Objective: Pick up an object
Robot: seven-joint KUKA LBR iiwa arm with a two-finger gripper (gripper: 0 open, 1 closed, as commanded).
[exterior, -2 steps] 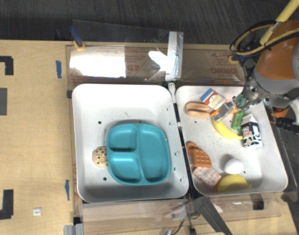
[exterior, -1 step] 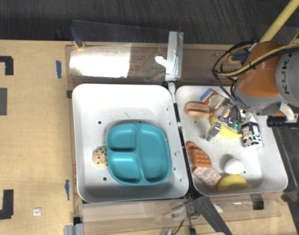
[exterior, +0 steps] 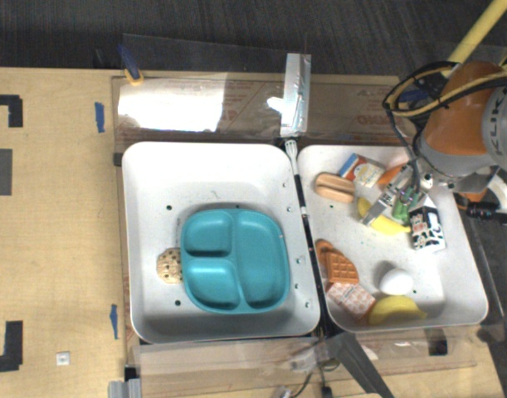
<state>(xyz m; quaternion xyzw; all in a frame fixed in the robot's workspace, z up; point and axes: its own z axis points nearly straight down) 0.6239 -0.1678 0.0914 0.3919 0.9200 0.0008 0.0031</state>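
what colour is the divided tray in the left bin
Teal, seen in the camera view: the tray has three compartments.

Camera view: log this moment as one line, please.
arm: over right bin | gripper: low among toys near hot dog | grasp: unclear | left bin: teal tray, cookie

Light: bright, even overhead
Glare: strong on clear panel (exterior: 174,106) behind left bin (exterior: 145,172)
Shadows: soft, faint
Focus: slightly soft overall

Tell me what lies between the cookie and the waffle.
In the camera view, the teal divided plate and the bins' adjoining rims lie between the cookie and waffle.
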